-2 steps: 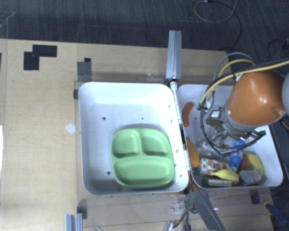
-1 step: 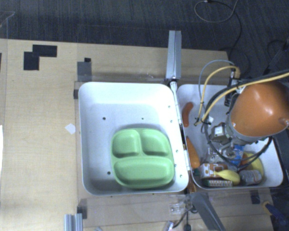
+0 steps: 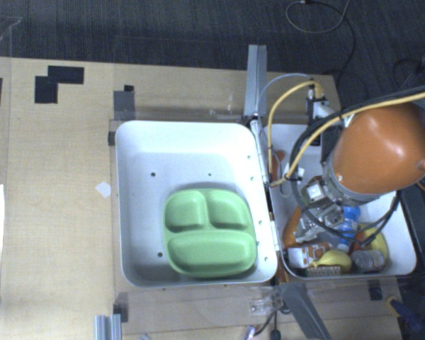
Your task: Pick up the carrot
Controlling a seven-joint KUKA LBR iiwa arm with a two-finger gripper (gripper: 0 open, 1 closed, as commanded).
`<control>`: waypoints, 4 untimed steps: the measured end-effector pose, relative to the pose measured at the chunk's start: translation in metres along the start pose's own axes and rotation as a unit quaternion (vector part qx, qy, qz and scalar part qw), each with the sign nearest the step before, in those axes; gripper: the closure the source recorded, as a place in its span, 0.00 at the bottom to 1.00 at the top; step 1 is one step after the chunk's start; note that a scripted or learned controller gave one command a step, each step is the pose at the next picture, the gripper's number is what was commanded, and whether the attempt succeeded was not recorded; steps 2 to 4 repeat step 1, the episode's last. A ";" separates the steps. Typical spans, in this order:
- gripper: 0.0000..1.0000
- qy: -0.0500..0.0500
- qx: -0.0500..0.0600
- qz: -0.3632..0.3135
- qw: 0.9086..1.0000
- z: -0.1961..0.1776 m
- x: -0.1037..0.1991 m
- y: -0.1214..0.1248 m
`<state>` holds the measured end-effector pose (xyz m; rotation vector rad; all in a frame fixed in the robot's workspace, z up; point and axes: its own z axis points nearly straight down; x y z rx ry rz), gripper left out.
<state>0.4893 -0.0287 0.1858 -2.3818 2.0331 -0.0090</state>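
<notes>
The carrot (image 3: 292, 227) lies in the right bin (image 3: 408, 261), its long axis running near-to-far, beside the dividing wall. The gripper (image 3: 324, 218) hangs just beside it; its pincer state cannot be made out.

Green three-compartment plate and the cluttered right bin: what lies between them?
In the camera view, bare white bin floor beside the green three-compartment plate, then the two bins' adjoining walls before the right bin.

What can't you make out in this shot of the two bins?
- Gripper: the arm's orange band and cables cover it, so the jaws' state is unclear.
- Carrot: only an orange sliver shows beside the arm.
- Right bin: the arm hides most of it; the crowded items at its near edge are too small to identify.
</notes>
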 end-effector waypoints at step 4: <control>1.00 0.000 0.000 0.133 0.991 -0.028 0.012 -0.080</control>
